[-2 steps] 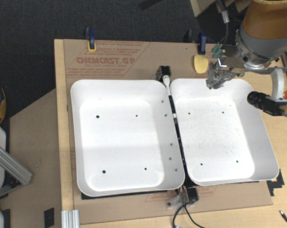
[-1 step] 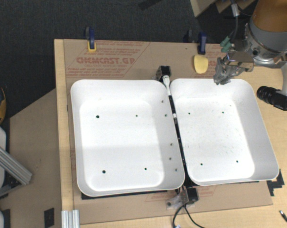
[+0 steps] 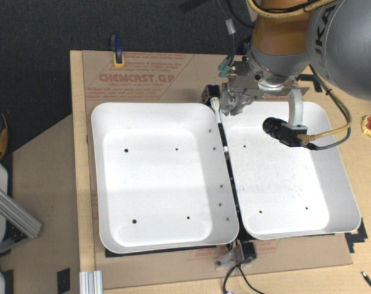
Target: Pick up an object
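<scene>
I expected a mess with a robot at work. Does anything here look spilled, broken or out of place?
Nothing stands out. The two white bins sit side by side, and the gripper hangs at the far end of the seam between them.

Light reads even and bright from overhead. Left bin (image 3: 154, 176) shows a soft grey band across its upper floor; right bin (image 3: 295, 188) nearly blown out. Arm (image 3: 295, 23) at upper right looks soft, slightly blurred. Upper left stays dark.
</scene>
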Action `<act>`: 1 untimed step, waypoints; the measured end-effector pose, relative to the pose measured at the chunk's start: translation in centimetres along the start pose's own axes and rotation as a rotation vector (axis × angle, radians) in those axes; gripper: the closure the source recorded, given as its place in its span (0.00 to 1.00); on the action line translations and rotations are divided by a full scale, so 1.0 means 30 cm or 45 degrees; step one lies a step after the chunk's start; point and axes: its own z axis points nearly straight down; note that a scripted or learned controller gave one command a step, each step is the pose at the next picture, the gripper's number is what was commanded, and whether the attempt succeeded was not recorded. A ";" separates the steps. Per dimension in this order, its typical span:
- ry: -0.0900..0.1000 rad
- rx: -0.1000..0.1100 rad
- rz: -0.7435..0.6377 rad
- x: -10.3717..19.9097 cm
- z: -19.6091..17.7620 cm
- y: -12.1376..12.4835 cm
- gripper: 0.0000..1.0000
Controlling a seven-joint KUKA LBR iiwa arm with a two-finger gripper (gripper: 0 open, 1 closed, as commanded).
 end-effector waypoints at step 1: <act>-0.002 -0.003 0.011 -0.032 -0.031 -0.076 1.00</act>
